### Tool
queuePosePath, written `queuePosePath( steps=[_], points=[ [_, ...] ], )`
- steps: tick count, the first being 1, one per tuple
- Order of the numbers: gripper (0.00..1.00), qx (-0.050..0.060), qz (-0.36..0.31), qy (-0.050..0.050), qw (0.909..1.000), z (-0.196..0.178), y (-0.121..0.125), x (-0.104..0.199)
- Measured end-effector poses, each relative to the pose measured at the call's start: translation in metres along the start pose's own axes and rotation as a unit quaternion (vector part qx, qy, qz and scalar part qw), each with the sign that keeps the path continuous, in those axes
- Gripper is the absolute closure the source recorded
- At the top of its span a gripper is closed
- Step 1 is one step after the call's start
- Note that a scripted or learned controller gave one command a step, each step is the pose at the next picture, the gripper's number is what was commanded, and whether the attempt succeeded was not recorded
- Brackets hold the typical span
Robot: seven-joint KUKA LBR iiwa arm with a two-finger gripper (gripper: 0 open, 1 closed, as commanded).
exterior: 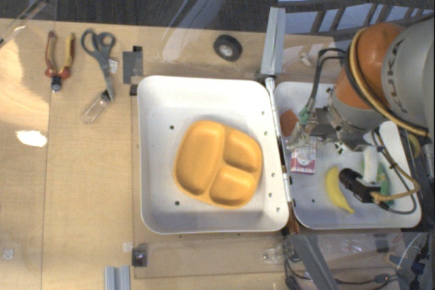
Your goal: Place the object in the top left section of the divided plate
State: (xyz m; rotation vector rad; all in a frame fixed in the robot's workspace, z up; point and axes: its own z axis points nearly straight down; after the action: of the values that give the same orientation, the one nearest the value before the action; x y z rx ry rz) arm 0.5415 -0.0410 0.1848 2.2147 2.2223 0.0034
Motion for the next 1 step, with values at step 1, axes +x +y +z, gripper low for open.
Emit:
queuePosePath(
  steps=[1],
  points=[
    [1.00,0.000,-0.045,0.001,0.9990,-0.0227,0.0114,0.0884]
  ],
)
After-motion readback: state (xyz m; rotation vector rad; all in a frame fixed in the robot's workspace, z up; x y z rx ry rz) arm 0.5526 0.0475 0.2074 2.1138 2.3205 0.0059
